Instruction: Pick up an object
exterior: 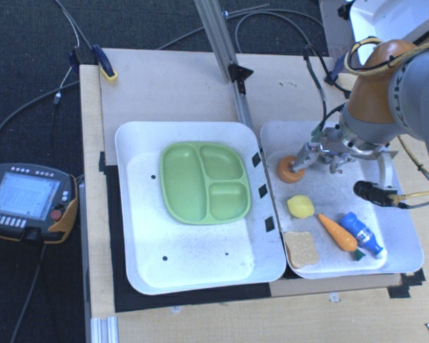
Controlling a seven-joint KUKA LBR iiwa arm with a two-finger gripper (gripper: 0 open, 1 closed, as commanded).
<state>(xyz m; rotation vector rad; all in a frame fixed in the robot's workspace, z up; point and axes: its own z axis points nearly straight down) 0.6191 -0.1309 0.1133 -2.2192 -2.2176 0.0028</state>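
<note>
**Gripper down at the orange ball in the right bin**

The arm [386, 84] reaches in over the right bin [407, 256], and its gripper [302, 164] sits low at the orange ball [289, 170] near that bin's left wall. The fingertips seem to touch or straddle the ball, but at this angle I cannot tell whether they are spread or pinched, or whether the ball lies between them.

Below the ball lie 4 other candidates: a lemon [300, 206], a carrot [337, 233], a blue bottle [362, 234] and a bread slice [301, 249]. The left bin [139, 263] carries a green tray [204, 183] with 3 compartments.

The step in hand looks like the grasp itself. Next comes a firm close around the ball, then a straight lift; the round ball could roll away toward the wall if the fingers meet it off-centre.
</note>
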